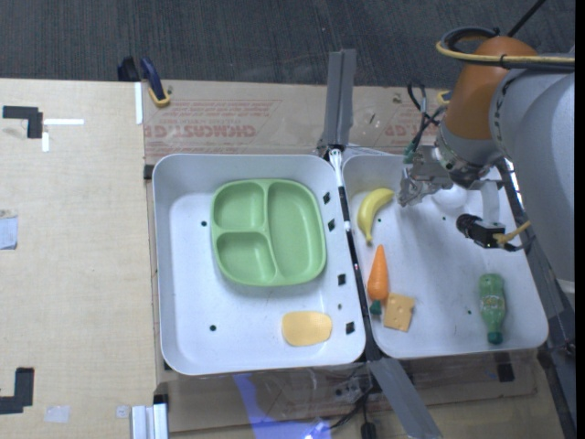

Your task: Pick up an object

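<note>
**Camera view, pick attempt in the right bin.** The gripper (405, 196) hangs over the 11 o'clock part of the right bin (439, 268), just beside the banana (371, 210) at the fruit's 2 o'clock. Nothing is seen held in it, and this slant does not show whether it is open or closed. The banana is the object nearest the gripper and so the likely target. It lies flat on the bin floor, close to the wall shared with the left bin (183, 245). Its arc runs from an upper end at 1 o'clock to a lower end at 6 o'clock, with the outer curve facing 10 o'clock. It is plain yellow with a smooth, faintly glossy skin, thickest at mid-length and tapering to both tips. It is probably a plastic replica, though the view is too coarse to be sure; if so, it should be light, stiff and somewhat slippery, and in no danger of bruising. The best hold is judged to be across the thick middle, closing on the two long flanks. The tapered ends should be avoided, since a curved, slick surface would tend to squirt out of the grip there. The nearby wall at 9 o'clock leaves little room on that flank. A carrot (377, 274) lies near the banana's lower end at 6 o'clock, and a bottle (492, 305) rests well apart at the bin's 4 o'clock. The left bin holds a green plate (270, 233).
</note>
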`<state>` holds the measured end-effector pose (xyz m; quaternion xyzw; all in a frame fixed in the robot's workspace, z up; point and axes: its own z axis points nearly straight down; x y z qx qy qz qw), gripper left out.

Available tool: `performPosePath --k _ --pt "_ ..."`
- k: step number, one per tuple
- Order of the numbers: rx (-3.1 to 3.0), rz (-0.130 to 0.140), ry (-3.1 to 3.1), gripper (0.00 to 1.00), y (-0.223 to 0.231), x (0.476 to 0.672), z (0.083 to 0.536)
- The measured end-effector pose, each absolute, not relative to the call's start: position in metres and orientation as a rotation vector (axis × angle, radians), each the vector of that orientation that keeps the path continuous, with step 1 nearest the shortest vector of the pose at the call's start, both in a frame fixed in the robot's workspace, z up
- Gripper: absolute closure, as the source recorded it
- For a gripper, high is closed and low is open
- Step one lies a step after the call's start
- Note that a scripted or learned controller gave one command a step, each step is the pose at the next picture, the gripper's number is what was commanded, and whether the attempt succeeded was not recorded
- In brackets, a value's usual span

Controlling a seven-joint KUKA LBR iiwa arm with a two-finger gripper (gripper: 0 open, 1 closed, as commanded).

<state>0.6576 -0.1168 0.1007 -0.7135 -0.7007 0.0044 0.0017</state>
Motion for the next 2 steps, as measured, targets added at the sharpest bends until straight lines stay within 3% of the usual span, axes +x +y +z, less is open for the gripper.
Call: performPosePath --k 1,2 --pt "-2.239 0.014 -2.198 0.00 -0.117 0.658 0.101" --pt "-2.185 0.003 -2.256 0.00 -0.093 0.596 0.092"
